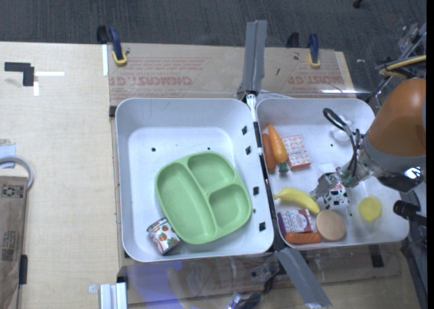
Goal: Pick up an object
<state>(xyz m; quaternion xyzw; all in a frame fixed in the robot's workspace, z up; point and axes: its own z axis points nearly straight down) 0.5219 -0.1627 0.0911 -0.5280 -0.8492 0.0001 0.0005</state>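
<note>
Two white bins side by side: left bin (135, 165) holds a green divided plate (203, 197) w/ a small printed cup (163, 236) at its lower-left rim; right bin (308, 112) has the pickable clutter, prob. bunched on the near side so the arm (400, 125), reaching in from the right, can get at it. Carrot (276, 150) and pink packet (296, 151) lie up top; banana (297, 198), tan disc (331, 225) and yellow ball (370, 209) lie low. Gripper (330, 187) is down among them, just beside a black-and-white spotted piece (336, 196). Finger state: can't tell, too small and cluttered; no obj visibly held.
</note>
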